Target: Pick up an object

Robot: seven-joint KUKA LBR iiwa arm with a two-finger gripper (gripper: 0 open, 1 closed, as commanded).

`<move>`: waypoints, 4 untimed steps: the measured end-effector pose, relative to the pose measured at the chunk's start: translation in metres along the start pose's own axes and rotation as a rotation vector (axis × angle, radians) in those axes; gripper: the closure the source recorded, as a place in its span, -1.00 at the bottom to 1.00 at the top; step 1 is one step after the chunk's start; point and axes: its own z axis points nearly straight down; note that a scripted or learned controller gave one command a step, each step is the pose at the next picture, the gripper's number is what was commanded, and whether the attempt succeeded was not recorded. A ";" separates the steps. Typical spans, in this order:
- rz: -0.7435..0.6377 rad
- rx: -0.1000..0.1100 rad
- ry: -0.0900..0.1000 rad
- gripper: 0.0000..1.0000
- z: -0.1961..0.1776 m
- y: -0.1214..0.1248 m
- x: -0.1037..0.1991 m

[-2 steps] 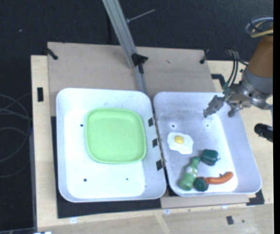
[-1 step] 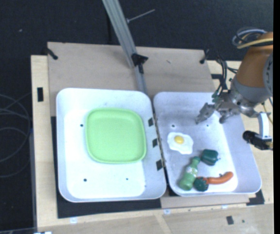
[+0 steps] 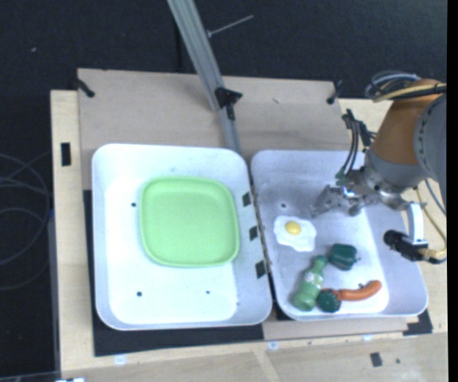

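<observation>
Left bin: green plate. Right bin: fried egg, green bottle, pepper and sausage near. My pincer hovers just beyond the egg, parted, holding nothing; I should centre over one item before descending.

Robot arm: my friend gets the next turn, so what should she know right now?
Gripper: over the right bin, above the toys, with nothing seen between its fingers.
In the right bin: a fried egg, a green bottle, a dark green pepper and a sausage.
In the left bin: a green plate.
Done: nothing picked up yet.
Left: lower onto one toy, probably the egg since it lies nearest, grip and lift.
</observation>
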 end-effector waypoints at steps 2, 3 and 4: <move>-0.001 -0.006 -0.001 1.00 -0.006 0.000 -0.001; -0.001 -0.011 -0.001 1.00 -0.069 -0.001 -0.001; -0.001 -0.010 -0.001 1.00 -0.122 0.000 -0.002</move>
